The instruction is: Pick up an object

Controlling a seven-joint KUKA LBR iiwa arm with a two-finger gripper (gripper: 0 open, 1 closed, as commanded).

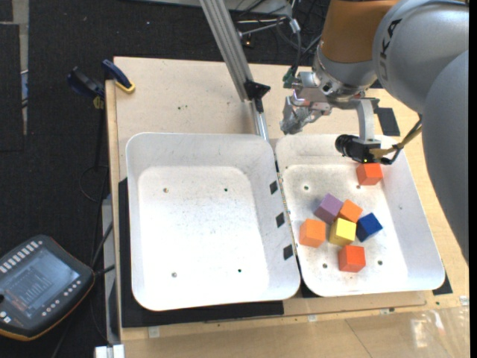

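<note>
Several small cubes lie in the right bin [417, 222]: an orange one [369, 174] near the back, then a cluster of a purple cube [328, 207], an orange cube [350, 211], a yellow cube [343, 231], a blue cube [369, 226], another orange cube [313, 233] and a red-orange cube [352, 258]. My gripper [296, 120] hangs above the back left corner of the right bin, well apart from the cubes. Nothing shows between its fingers.
The left bin [149, 200] sits beside the right one. A metal strut [231, 51] slants down to the bins' shared back edge, close to the gripper. A blue and yellow clamp [104, 80] sits at the bench's back left. A teach pendant [37, 286] lies lower left.
</note>
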